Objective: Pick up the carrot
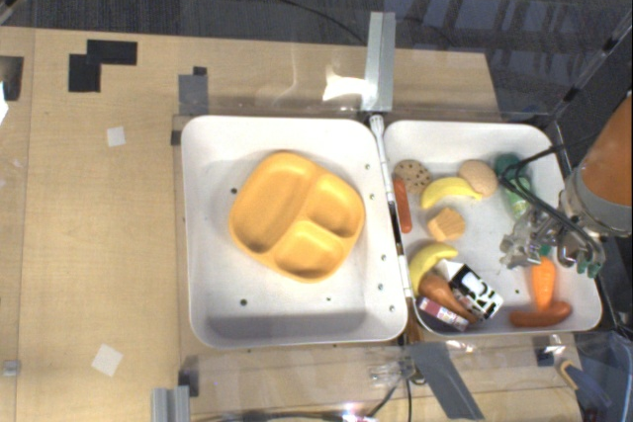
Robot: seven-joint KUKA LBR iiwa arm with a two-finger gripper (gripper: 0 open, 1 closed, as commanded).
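Two bins side by side, arm reaching in from the right.

A sectioned plate [297, 214] lay in the left bin [208, 311]. In the right bin [465, 135], the gripper [537, 247] hung just above the carrot [544, 283], which lay near the right wall, with a sausage [539, 315] in front of it. Two bananas [447, 191], a cookie [412, 175] and a toy car [475, 292] lay to their left.

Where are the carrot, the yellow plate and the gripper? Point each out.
carrot [544, 284]: camera view, middle of its orange body.
yellow plate [297, 213]: camera view, central divider ridge.
gripper [536, 247]: camera view, between its fingertips.
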